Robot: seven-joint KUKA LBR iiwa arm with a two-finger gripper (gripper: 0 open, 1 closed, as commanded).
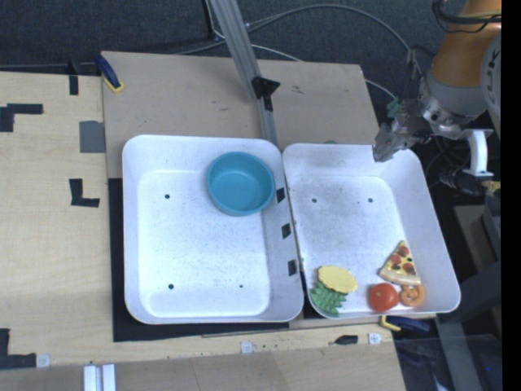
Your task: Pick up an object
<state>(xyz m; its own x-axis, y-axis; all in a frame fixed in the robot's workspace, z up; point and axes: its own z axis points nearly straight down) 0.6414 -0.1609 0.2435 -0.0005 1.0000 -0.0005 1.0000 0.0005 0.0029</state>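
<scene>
My gripper (386, 147) hangs over the far right corner of the right bin (350, 210), with nothing visible between its fingers. Along that bin's near edge lie a yellow piece (337, 279) on a green leafy piece (327, 299), a red tomato (383, 297), an orange slice (412, 295) and a pizza slice (400, 263). A blue bowl (239, 183) sits at the far right of the left bin (195, 251). The gripper is well away from all of them.
A grey metal pole (244, 51) slants down from the top to the gap between the bins. Cables run behind the bench. A yellow clip (394, 324) lies just past the right bin's near rim.
</scene>
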